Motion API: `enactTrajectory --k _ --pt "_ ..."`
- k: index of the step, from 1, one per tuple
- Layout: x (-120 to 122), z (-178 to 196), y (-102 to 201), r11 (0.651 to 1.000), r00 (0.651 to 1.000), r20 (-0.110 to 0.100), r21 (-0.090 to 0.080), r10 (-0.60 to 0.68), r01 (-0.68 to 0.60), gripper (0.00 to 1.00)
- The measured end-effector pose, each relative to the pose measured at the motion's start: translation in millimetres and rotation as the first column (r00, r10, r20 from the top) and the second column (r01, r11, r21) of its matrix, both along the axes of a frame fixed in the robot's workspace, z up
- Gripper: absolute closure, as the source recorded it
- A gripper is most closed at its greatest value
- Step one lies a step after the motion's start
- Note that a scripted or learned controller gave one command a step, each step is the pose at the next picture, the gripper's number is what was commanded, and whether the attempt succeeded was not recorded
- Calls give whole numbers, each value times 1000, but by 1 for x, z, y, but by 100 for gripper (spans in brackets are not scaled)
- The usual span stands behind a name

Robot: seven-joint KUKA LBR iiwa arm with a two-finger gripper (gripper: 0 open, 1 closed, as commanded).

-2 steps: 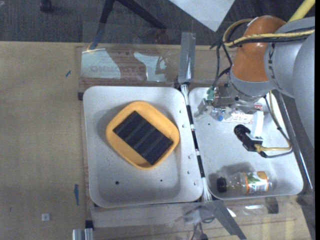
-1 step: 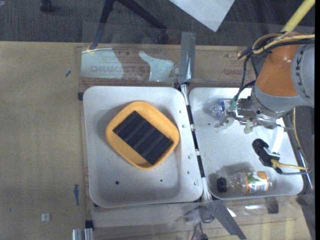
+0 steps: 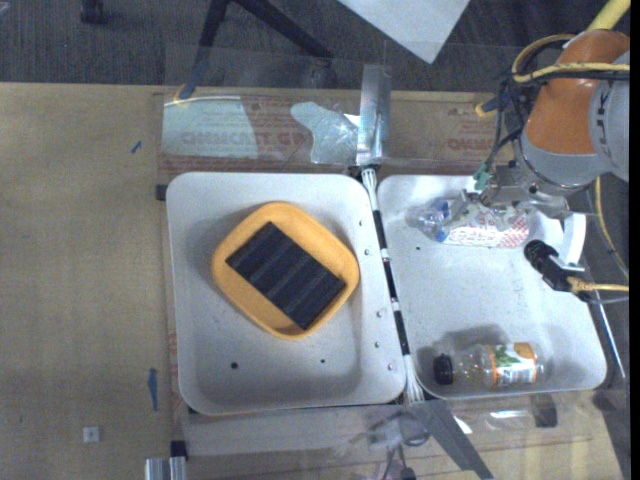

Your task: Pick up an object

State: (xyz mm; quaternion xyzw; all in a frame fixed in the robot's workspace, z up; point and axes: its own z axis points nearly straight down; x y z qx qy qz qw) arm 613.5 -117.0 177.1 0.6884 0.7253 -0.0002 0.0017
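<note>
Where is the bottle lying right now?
The bottle lies on its side along the near edge of the right bin, cap toward the divider, well below the crumpled wrapper under the gripper.

Yellow pad (image 3: 285,268) in left bin; bottle (image 3: 488,365), wrapper (image 3: 478,226) in right.

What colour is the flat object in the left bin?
Yellow-orange rim with a black ribbed centre panel; the flat object shows clearly in the camera view.

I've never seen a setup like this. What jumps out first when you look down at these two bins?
The big yellow-orange tray with a dark ribbed panel sits alone in the middle of the left bin. In the right bin, a plastic bottle lies on its side near the front, and the grey-and-orange arm hangs over a crumpled wrapper at the back.
</note>
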Motion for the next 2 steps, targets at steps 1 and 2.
enactTrajectory --k 1,2 --pt "48 -32 -81 1000 1000 10 -4 -12 12 0" --pt "19 81 -77 948 948 3 -3 319 -319 0"
